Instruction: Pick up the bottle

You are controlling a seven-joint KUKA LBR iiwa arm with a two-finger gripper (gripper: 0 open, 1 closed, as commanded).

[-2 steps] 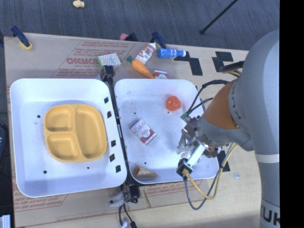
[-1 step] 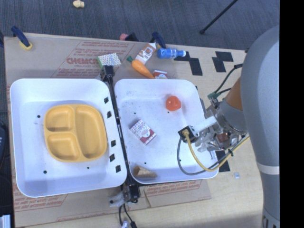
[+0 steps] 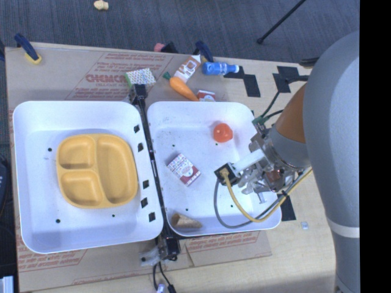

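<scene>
The left bin holds a yellow divided plate, lying flat with its three compartments bare, one long one on the right and two smaller ones on the left; beside it, the right bin holds a small red-and-white carton lying near its middle, a brownish wedge of food against its near rim, and a round red-orange object toward its far right; the gripper hangs low over the right side of this bin, with a yellow cable looping from it across the bin floor, and nothing shows between its parts, though whether it is released or clenched I cannot tell; behind the bins, on the cardboard-covered bench, lie a small green-patterned packet, then a white-and-orange bottle lying tilted, with an orange carrot just in front of it, and a blue bottle lying on its side just to the right of the white one; both bottles lie outside the bins, well apart from the gripper.
</scene>
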